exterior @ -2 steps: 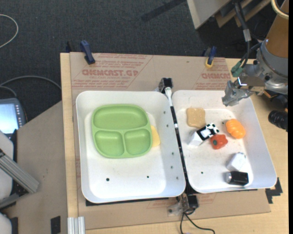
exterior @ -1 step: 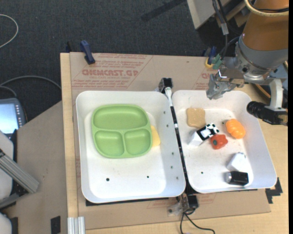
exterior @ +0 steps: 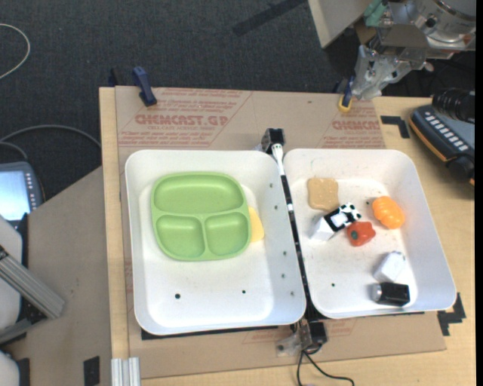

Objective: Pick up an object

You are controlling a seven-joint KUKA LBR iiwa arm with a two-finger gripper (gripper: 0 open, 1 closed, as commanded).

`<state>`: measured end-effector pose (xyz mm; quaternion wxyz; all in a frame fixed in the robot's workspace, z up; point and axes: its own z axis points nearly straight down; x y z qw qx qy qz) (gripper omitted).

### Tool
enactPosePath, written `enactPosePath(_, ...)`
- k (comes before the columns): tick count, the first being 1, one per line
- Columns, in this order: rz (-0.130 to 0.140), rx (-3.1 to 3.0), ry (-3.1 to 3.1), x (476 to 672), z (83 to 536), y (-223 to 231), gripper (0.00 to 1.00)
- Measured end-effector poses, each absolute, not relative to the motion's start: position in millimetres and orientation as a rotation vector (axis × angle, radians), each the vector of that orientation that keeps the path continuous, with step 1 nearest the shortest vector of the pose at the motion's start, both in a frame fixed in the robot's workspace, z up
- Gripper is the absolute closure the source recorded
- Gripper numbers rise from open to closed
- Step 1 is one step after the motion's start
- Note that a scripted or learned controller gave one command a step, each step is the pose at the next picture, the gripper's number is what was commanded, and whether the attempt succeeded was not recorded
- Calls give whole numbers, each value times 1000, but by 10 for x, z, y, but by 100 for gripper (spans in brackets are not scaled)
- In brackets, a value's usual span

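Gripper [exterior: 375, 69] hangs blurred beyond the right bin [exterior: 423, 256]; its grasp state is unreadable.

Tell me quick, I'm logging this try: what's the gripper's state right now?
Gripper: raised above the bench beyond the right bin, nothing seen in it; open or closed cannot be told.

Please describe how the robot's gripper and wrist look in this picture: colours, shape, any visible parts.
At the camera view's top right, the gripper looks like a pale, metallic grey assembly tapering downward from a bulkier grey and silver wrist. A beige box-like panel sits beside it. Details are blurred; I see no markings.
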<state>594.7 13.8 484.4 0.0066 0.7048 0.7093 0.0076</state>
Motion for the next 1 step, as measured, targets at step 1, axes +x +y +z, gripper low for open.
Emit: enactPosePath(1, -6, 2226, 2220, 6173, 4449, -40, 100)
